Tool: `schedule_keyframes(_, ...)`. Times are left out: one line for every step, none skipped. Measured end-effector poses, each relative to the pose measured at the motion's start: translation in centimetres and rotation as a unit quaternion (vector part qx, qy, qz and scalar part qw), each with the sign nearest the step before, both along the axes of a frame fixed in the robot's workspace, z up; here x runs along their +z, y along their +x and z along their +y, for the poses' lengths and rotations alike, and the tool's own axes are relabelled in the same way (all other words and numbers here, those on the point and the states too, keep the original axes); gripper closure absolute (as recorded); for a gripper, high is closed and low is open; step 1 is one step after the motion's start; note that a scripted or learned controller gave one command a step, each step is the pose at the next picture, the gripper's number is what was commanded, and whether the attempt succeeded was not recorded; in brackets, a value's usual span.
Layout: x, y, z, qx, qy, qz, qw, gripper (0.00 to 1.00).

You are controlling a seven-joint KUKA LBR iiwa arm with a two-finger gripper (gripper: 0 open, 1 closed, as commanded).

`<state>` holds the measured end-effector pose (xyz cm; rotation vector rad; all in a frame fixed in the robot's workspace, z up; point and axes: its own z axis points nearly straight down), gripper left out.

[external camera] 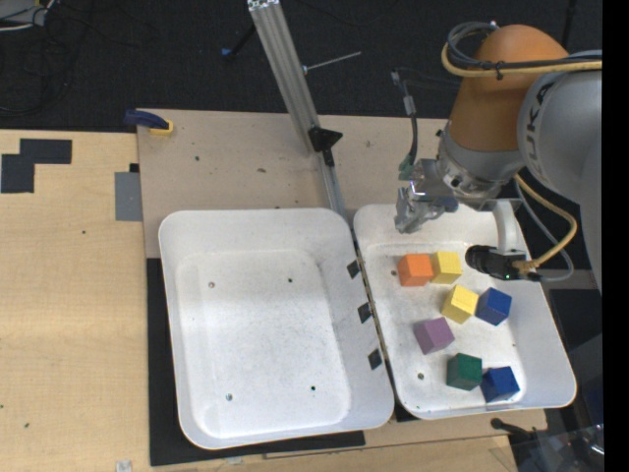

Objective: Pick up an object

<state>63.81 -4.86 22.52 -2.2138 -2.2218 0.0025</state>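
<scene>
left white bin (187, 234); slanted aluminium rail (288, 72)

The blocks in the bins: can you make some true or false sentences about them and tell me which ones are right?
1. All the blocks sit in the right bin. True.
2. There are two blue blocks. True.
3. The orange block touches the green block. False: the orange block sits beside a yellow block, far from the green one.
4. The hand holds the purple block. False: the purple block lies in the bin, apart from the hand.
</scene>
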Motion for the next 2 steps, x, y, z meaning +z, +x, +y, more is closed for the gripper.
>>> schedule_keyframes(-0.3,-1.9,5.7,0.001,0.0001,0.0,1.0,1.0)
schedule_keyframes(-0.4,-2.2,10.1,0.0,-0.0002,0.0,1.0,1.0)
